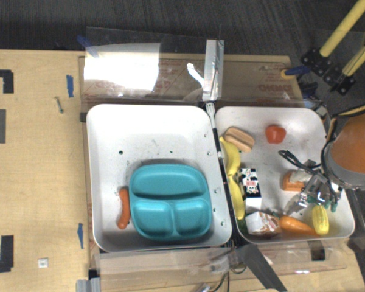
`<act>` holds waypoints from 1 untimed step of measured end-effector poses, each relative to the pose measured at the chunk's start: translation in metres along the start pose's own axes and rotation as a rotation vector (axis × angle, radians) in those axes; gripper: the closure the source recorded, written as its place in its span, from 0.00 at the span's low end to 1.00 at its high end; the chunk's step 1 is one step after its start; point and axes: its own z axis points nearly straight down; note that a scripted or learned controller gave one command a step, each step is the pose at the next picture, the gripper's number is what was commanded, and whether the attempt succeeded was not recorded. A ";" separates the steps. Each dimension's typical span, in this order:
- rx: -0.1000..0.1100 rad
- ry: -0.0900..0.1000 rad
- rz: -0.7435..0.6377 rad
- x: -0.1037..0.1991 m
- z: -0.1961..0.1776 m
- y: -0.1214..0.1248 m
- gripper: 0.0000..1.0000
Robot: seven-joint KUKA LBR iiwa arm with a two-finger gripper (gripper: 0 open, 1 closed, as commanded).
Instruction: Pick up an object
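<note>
The right bin (304, 117) holds several toy foods: a hot dog bun (238, 139), a red tomato (275, 133), a yellow banana (233, 176), a small black-and-white figure (249, 181), a white packet (260, 222), an orange carrot (295, 225), a yellow corn cob (320, 219) and an orange block (291, 180). My gripper (312, 194) hangs low over the bin's right part, between the orange block and the corn cob, just above the carrot. The grey wrist with its orange band (354, 151) comes in from the right and covers the bin's right wall.
The left bin (103, 132) carries a teal divided plate (169, 199) with an orange sausage (123, 208) lying beside it at the left. A thin black tool (292, 159) lies above the orange block. A clear plastic sheet (146, 72) stands behind the bins.
</note>
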 end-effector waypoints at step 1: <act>0.003 0.048 -0.131 -0.091 0.007 0.067 0.00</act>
